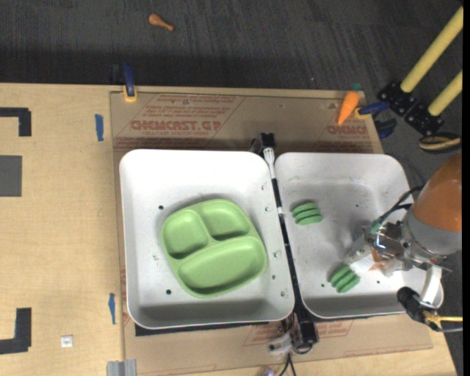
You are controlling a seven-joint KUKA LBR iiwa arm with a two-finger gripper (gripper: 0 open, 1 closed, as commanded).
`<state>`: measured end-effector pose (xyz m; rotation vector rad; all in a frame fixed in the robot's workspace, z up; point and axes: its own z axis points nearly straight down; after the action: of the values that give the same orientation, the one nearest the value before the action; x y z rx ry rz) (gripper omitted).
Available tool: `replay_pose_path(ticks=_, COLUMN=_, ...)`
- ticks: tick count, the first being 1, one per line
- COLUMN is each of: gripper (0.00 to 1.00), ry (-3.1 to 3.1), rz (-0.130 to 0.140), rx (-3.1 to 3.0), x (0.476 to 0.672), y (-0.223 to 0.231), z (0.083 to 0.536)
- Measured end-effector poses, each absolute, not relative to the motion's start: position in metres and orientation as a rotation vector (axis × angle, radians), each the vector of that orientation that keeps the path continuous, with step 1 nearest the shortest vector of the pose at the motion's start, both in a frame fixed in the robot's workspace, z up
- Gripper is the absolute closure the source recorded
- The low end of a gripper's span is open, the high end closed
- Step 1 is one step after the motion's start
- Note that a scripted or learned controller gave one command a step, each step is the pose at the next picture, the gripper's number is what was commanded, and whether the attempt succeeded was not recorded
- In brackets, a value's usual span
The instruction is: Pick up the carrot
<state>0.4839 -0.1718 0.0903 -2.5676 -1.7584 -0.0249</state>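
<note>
- Carrot [377,258]: a small orange patch in the right bin [323,170], right half, directly beneath the gripper. It is mostly hidden by the gripper, so its shape and how it lies cannot be made out.
- Gripper [373,250]: low over the right bin's floor, at the carrot. Whether it is open or closed cannot be told, nor whether it grips the carrot.
- Arm [439,213]: enters from the right, with the orange band above the grey wrist.
- Green ridged piece [343,278]: on the bin floor just left of and below the gripper, near it but apart.
- Second green ridged piece [307,213]: nearer the bin's left wall, well apart from the gripper.
- Left bin [139,220]: white, touching the right bin along the middle. It holds a green divided plate [213,246] with three compartments, lying flat.
- Board [183,121]: brown, printed in red, under both bins. An orange tapered item with a green tip [347,108] lies on it beyond the right bin.
- Bench [51,242]: pale wood with black corner marks.
- Floor [257,37]: dark, beyond the bench, with a small orange object [159,22] on it.
</note>
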Motion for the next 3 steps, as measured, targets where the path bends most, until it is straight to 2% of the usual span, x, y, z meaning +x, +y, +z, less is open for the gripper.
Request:
replay_pose_path(ticks=1, gripper=1.00, ry=-1.759, rz=-0.029, rx=-2.553, x=0.484, y=-0.166, z=0.099)
replay_pose_path(ticks=2, gripper=1.00, ry=-1.863, rz=0.000, rx=-2.529, x=0.479, y=-0.108, z=0.160)
replay_pose_path(ticks=3, gripper=1.00, ry=-1.631, rz=0.001, rx=-2.686, x=0.479, y=-0.122, z=0.163)
